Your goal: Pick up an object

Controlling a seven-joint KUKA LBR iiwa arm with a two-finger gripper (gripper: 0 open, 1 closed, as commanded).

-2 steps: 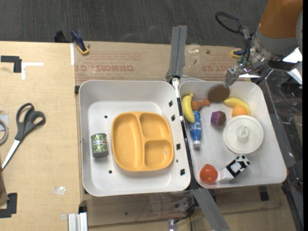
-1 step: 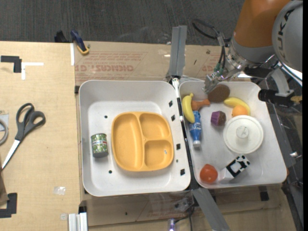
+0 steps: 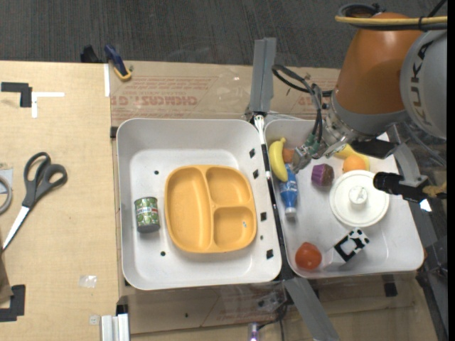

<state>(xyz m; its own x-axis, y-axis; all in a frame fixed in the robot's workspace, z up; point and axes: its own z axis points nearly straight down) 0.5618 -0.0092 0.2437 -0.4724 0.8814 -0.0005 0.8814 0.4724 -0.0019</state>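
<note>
I see the grey arm point(image 3: 398, 62) with its orange band over the right bin's far corner; the gripper point(image 3: 316, 144) hangs low there, and I cannot tell how its fingers are set.

Left bin point(image 3: 135, 144), white moulded plastic: a yellow three-compartment tray point(image 3: 210, 209) lies flat at centre, and a small green-labelled can point(image 3: 147, 214) stands just beside its left edge.

Right bin point(image 3: 409, 251): a white round lid-like disc point(image 3: 359, 197), a banana point(image 3: 277, 159) along the left wall, a blue tube point(image 3: 288, 192) below it, an orange point(image 3: 355, 164), a purple cup-like piece point(image 3: 322, 175), a red tomato-shaped ball point(image 3: 308, 256), and a black-and-white block point(image 3: 351, 244).

Scissors point(image 3: 32, 187) lie on the bench, well apart.
</note>
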